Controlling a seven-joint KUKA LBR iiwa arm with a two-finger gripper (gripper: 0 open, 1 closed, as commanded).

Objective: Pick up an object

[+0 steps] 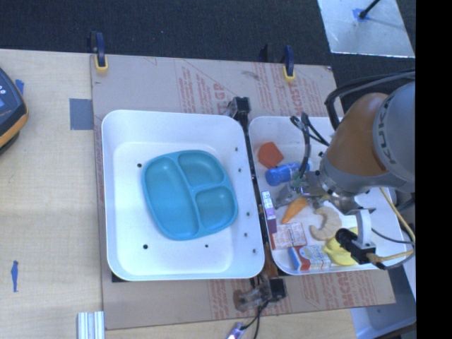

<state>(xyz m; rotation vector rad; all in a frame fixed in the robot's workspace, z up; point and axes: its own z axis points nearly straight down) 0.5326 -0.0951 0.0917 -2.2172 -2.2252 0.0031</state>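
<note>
arm: I'm reaching in from the right, grey links with the orange band [357,143] hanging over the right bin [277,124].
gripper: gripper [305,183] is sitting low over the middle of the right bin, near the blue cylinder [281,174]. Can't tell its state; my wrist and cables are covering it.
holding: nothing I can confirm as held.
targets: all candidates are lying in the right bin. Red block [269,153] toward the back, blue cylinder just in front of it, orange wedge [295,207] below that, tan curved piece [328,223] mid-bin, yellow piece [341,249] and small printed cartons [289,236] along the front edge.
left bin: left bin [113,189] is carrying a blue divided tray [189,193], three compartments, lying flat, turned slightly askew.
step: I'm judging this as the descent/align phase over the clutter.
how to do it well: I'm aiming at one item, not a seam between two. Blue cylinder looks nearest; closing across its short axis should stop it rolling away. Keeping clear of the bin wall between the two bins.
risk: items are packed close, so a neighbour is likely getting nudged or pinched along.
materials: bins look like smooth hard white plastic, shallow, rounded corners. Tray looks like glossy moulded plastic. Toys look like smooth plastic; cartons look like flat printed card, hard to pinch lying down.
bench: cardboard sheet [212,83] under both bins, clamped at the back edge.
</note>
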